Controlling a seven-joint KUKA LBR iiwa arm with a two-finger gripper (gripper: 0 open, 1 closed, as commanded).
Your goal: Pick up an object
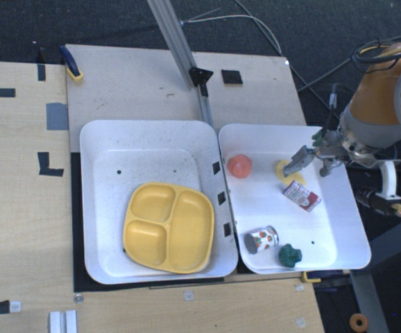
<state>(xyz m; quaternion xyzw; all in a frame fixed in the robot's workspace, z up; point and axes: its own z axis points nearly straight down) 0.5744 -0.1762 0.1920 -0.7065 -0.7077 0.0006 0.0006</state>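
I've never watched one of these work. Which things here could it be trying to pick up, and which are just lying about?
For the job, in the right bin:
gripper
pink ball
yellow piece
red-and-white packet
small can
green toy

Lying about:
yellow divided plate in the left bin
blue-and-yellow clamp

Yellow divided plate (pixel 169 227) in left bin (pixel 96 151); blue-handled tool (pixel 71 62), perhaps a brush, on bench (pixel 131 82).

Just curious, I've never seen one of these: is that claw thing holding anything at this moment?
Gripper: jaws open, nothing between them; it hangs over the right bin, beside the yellow object.
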